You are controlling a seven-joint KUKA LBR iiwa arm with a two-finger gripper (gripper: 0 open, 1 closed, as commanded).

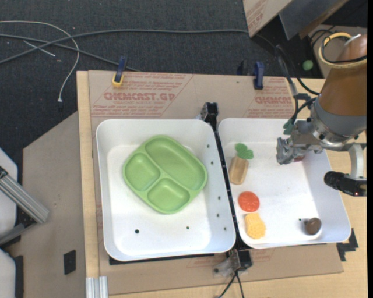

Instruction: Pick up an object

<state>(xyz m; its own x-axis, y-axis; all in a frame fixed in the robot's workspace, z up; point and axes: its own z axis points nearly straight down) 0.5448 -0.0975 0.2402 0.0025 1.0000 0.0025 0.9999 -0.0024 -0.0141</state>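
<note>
Dark carpet floor [175,35] — white cables [41,35] trailing across.

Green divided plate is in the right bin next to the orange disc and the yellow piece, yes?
Not quite. The camera view shows the green divided plate in the left bin. The orange disc and the yellow piece do lie together, but in the right bin, apart from the plate.

blue clamps [120,68], white cables [41,38], cardboard box [265,13]

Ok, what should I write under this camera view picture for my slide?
Robot gripper hovers over the right bin of toy food; green divided plate sits in the left bin.
</note>
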